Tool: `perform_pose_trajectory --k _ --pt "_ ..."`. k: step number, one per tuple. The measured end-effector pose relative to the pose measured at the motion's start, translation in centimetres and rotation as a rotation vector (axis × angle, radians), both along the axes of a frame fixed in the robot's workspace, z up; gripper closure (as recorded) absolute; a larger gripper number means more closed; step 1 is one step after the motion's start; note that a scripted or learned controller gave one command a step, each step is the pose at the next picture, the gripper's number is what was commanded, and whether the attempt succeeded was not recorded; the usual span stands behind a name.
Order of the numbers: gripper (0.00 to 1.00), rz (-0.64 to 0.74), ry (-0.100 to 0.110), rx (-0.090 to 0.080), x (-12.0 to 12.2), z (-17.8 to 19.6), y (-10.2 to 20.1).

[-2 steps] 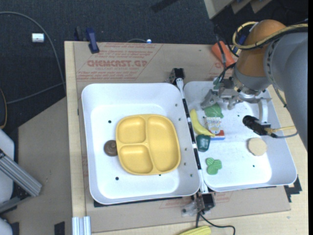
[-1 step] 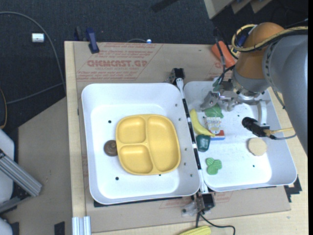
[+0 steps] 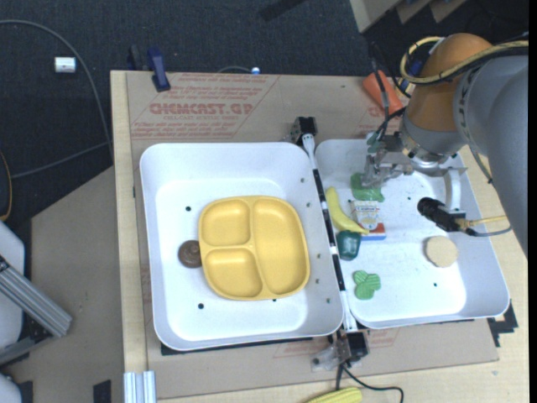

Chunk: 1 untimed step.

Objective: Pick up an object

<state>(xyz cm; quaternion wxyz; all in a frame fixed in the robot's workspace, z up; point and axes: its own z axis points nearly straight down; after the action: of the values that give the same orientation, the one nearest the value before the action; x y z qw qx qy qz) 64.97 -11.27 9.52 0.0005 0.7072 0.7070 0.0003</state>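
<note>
My gripper (image 3: pixel 375 169) hangs low over the back left part of the right bin (image 3: pixel 478 296), right above a light green item (image 3: pixel 367 194); whether it touches that item is unclear. Beside it lie a yellow banana (image 3: pixel 339 211) and a small white, red and blue box (image 3: pixel 369 217). Nearer the front are a dark green piece (image 3: pixel 347 244), a bright green leafy piece (image 3: pixel 366 284) and a beige round lump (image 3: pixel 440 251).
The left bin (image 3: pixel 159 175) holds a yellow divided plate (image 3: pixel 252 247) with a brown disc (image 3: pixel 190 253) against its left side. The arm's grey body and orange band (image 3: pixel 445 82) loom over the right bin's back right corner.
</note>
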Motion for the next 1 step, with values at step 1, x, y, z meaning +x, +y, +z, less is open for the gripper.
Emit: perform_pose_trajectory --k 1 --pt "0.00 0.000 0.000 0.000 -0.01 -0.02 0.00"
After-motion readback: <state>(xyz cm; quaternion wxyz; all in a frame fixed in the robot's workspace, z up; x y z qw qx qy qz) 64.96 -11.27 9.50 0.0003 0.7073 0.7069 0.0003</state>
